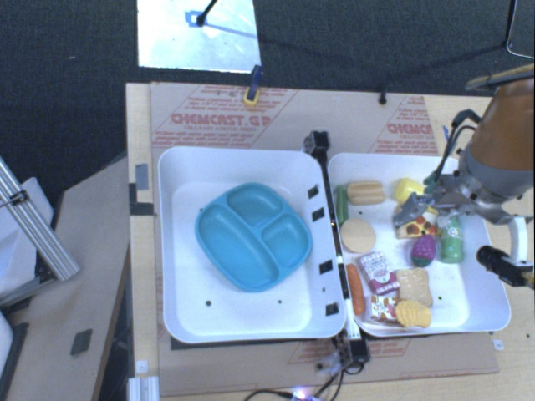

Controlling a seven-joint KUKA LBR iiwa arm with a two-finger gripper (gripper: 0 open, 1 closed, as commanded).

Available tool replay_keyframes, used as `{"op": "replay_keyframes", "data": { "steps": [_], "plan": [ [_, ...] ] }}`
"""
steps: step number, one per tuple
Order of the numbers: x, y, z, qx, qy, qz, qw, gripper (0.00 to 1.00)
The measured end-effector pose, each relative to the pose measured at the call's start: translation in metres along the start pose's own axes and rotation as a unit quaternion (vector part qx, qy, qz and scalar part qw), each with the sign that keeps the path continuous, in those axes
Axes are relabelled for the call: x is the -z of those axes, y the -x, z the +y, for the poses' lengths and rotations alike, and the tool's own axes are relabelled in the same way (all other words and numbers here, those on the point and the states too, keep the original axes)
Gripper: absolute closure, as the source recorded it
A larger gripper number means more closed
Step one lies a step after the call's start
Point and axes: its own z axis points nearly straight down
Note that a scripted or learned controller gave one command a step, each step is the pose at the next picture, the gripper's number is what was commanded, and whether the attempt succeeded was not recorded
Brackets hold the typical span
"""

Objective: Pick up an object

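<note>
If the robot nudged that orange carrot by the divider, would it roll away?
Probably a little. The carrot looks long and rounded, so it could roll sideways, but the bin wall and a snack packet flank it closely. It appears to be a toy, so likely light and stiff.

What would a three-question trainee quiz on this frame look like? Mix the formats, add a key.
1. True or false: the blue three-compartment plastic tray lies in the right white bin.
2. Which lies closest to the black divider between the bins? A) purple toy grape bunch B) orange toy carrot C) yellow toy lemon
3. Fill in: the grey arm's tool is above the ____ bin.

Key: 1 false, the tray lies in the left white bin. 2 B, the carrot lies along the right white bin's left edge. 3 right.
</note>
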Motion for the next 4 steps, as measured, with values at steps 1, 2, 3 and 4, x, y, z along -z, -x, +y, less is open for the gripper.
{"op": "replay_keyframes", "data": {
  "steps": [1,2,3,4],
  "plan": [
    [0.005,0.000,0.002,0.001,0.005,-0.001,1.0000,0.00],
    [-0.056,0.008,0.004,0.000,0.003,0.000,1.0000,0.00],
    [-0.119,0.000,0.002,0.000,0.003,0.000,1.0000,0.00],
    [-0.121,0.001,0.003,0.000,0.005,-0.001,1.0000,0.00]
  ]
}}
